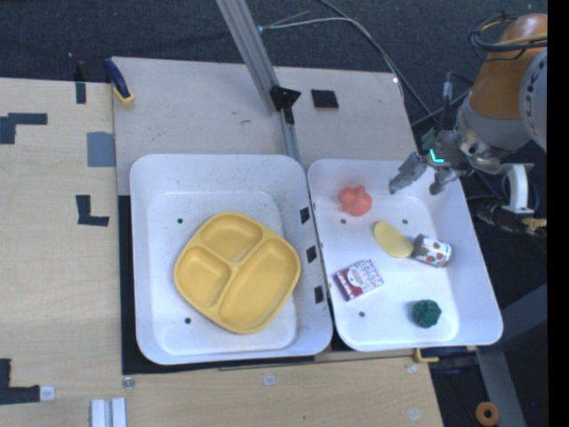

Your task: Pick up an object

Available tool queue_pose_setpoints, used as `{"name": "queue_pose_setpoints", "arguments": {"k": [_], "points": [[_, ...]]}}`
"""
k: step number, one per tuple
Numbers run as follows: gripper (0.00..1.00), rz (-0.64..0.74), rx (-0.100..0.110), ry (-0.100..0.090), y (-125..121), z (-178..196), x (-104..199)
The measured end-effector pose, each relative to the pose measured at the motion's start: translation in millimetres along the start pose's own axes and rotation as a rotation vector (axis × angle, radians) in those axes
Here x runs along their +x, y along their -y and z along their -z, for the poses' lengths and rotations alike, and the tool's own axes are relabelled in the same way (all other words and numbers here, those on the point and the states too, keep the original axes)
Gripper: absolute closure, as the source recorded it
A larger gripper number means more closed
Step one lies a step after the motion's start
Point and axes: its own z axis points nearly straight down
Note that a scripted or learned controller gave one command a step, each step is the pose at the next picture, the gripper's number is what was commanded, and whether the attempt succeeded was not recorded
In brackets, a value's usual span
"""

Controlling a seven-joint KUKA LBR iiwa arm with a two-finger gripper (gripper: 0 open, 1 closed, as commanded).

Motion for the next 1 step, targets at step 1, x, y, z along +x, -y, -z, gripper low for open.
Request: {"name": "queue_pose_setpoints", "arguments": {"k": [1], "points": [[0.00,0.000,-0.002,0.000,-0.5,0.8,0.0]]}}
